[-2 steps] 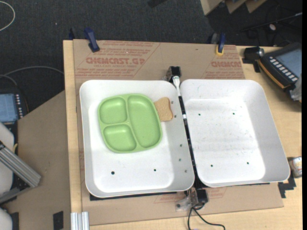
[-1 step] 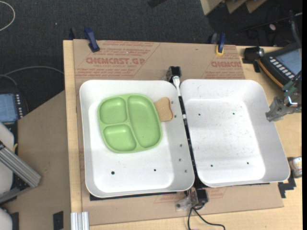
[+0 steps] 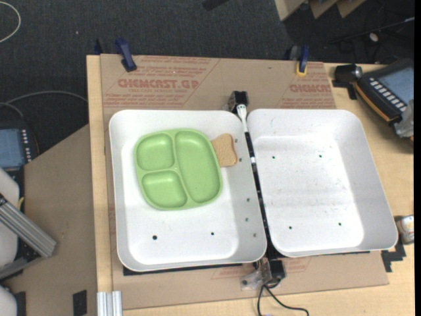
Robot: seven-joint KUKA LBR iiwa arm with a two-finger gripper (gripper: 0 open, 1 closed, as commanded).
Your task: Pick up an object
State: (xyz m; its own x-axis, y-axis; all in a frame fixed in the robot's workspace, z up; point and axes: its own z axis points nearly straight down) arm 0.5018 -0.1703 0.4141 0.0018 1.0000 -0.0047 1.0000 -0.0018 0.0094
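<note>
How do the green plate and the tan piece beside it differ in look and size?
The green plate is much larger than the tan piece. The plate is bright green with three compartments; the tan piece is a plain flat slab. The plate sits near the middle of the left bin; the tan piece lies at the plate's right edge. Both are in the left bin.

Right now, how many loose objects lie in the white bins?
2, both in the left bin: a green divided plate and a tan sponge-like piece touching its right edge.
</note>
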